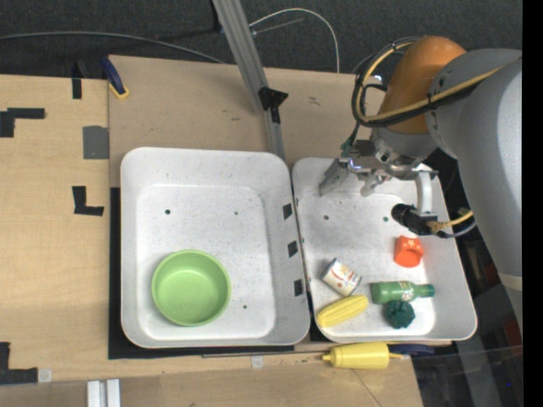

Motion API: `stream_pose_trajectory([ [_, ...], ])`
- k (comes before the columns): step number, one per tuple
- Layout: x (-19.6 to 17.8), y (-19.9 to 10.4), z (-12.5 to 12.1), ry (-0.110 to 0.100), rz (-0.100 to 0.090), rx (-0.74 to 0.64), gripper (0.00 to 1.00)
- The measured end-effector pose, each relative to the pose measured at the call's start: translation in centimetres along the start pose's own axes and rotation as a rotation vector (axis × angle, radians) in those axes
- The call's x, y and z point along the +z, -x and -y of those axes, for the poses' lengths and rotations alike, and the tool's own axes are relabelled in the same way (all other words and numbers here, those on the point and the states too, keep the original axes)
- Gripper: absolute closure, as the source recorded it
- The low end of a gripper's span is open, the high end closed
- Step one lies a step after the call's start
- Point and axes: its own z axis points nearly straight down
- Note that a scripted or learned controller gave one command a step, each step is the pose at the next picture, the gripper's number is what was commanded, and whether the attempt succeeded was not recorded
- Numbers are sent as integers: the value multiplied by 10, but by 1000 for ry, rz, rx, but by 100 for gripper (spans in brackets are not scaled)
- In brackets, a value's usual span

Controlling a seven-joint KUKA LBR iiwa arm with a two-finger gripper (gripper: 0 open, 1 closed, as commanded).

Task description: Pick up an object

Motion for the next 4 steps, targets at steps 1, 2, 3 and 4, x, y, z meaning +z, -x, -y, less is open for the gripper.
stream_pose_trajectory([
  [1, 47, -1, 0, 6, 1, -2, 0],
  [2, 35, -2, 0, 6, 0, -3, 100],
  [3, -16, 6, 5, 11, 0, 0, 100],
  [4, -70, 6, 4, 12, 0, 0, 100],
])
